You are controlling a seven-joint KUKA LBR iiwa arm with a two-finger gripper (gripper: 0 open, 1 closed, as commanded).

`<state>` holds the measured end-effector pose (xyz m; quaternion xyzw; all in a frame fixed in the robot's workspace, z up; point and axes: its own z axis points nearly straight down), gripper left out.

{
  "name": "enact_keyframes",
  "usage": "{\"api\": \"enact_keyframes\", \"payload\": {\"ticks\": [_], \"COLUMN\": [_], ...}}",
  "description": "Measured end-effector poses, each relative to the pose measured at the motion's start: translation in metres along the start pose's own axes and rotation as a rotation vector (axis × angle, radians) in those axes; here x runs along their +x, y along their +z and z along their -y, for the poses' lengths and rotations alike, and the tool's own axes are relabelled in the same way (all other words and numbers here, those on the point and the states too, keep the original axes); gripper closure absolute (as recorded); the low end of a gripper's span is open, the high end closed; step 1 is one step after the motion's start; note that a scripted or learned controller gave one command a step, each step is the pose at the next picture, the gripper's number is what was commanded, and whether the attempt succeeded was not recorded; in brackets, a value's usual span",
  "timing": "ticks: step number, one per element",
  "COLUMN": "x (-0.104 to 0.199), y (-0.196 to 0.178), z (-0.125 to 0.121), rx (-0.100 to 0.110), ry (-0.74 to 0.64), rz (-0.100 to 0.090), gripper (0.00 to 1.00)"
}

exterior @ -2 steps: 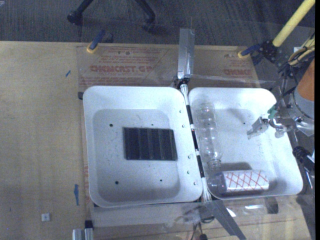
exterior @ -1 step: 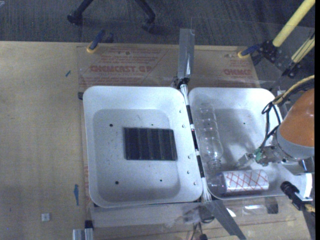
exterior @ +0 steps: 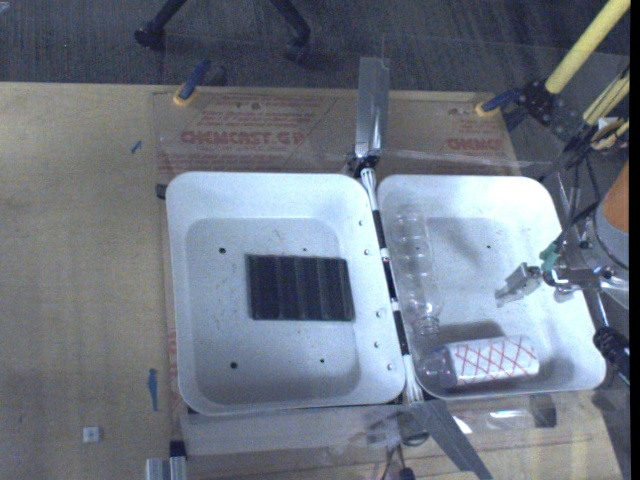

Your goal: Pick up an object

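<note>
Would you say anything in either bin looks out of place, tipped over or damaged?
Nothing looks damaged or spilled. The clear plastic bottle lies on its side along the right bin's left wall rather than upright. The red-and-white checked packet lies flat at that bin's near edge, and the dark ridged block sits squarely in the left bin.

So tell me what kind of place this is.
Most likely a robotics lab test bench, not a home or shop. Two shallow white bins, left and right, sit side by side on a wooden bench, the gripper hangs over the right one, and a tripod base stands behind.
</note>
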<state>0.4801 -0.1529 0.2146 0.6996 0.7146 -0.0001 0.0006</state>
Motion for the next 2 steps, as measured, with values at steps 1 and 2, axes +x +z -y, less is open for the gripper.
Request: {"api": "enact_keyframes", "payload": {"ticks": [1,2], "x": [0.077,0.039], "y": [0.03,0.086], "z": [-0.049,-0.037], "rx": [-0.001,-0.004], "ry": [-0.082,-0.077], "rz": [0.0,0.004], "gripper": [0.0,0.0]}}
